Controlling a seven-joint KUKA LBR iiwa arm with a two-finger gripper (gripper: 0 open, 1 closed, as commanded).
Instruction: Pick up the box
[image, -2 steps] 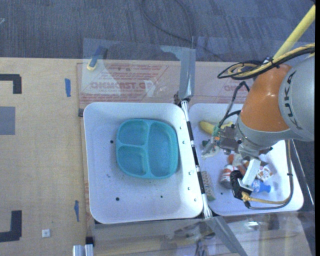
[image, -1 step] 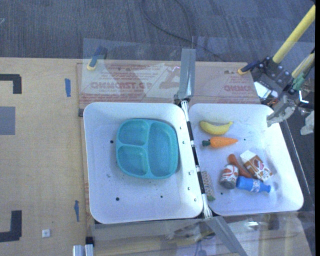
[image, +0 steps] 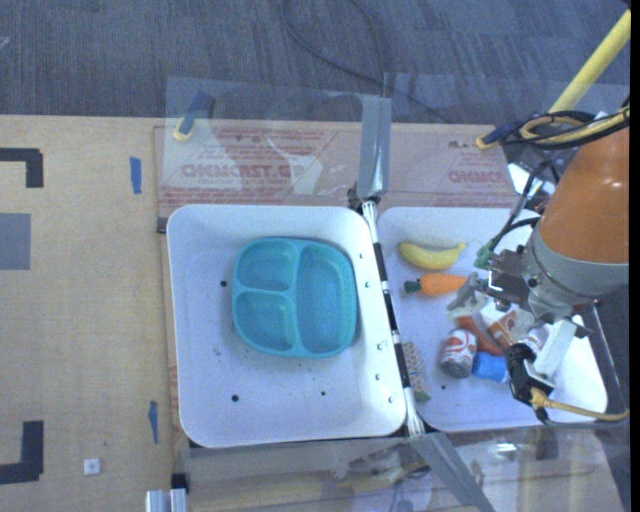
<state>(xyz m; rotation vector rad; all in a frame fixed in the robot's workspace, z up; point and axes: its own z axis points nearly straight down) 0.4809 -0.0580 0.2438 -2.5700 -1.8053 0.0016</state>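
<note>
The grey arm with its orange band hangs over the right-hand shallow white bin (image: 440, 415), and its two-finger gripper (image: 497, 318) sits low among a tight cluster of items; whether it is gripping anything cannot be told from here. The box appears to be the small orange-and-white carton (image: 497, 330) partly hidden under the wrist, just beside a red-and-white drinks can (image: 458, 353) and a small blue block (image: 490, 366). A yellow banana (image: 431, 254) and an orange carrot (image: 441, 285) lie nearer the back wall. The likely risk is crowding: a closing grasp could catch the can or the block instead, or nudge the carton away. The teal divided plastic plate (image: 295, 297) lies in the left bin.
</note>
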